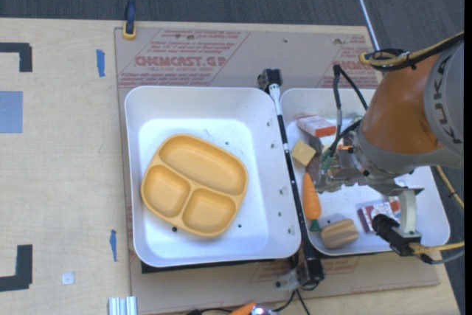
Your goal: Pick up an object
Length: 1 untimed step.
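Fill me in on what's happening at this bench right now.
A grey KUKA arm with an orange band reaches in over the right white bin, which holds an orange carrot, a tan wooden cylinder, a beige cube and a red-and-white box. Its gripper sits low among these, near the carrot and cube; nothing is visibly held. The left white bin holds a yellow three-compartment plate.
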Each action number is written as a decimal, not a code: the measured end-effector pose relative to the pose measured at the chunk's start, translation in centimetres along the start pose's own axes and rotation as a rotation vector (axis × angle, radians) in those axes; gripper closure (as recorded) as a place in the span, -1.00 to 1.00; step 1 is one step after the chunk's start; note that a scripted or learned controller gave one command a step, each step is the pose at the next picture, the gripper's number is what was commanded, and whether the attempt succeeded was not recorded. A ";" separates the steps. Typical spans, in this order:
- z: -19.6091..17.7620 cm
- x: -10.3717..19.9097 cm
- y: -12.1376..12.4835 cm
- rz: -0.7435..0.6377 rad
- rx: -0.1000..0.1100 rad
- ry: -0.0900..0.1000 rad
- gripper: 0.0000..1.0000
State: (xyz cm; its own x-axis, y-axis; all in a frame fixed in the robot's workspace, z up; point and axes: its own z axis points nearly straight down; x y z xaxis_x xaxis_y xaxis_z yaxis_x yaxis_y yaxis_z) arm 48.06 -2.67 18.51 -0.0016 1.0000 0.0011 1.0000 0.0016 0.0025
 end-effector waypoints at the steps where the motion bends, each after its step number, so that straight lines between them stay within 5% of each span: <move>1: 0.0 -0.1 0.0 0.001 0.000 -0.001 -1.00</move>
State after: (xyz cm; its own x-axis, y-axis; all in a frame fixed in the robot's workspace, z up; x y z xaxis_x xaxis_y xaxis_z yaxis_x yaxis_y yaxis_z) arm 48.04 -2.72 18.49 -0.0008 1.0000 0.0004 1.0000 0.0008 0.0022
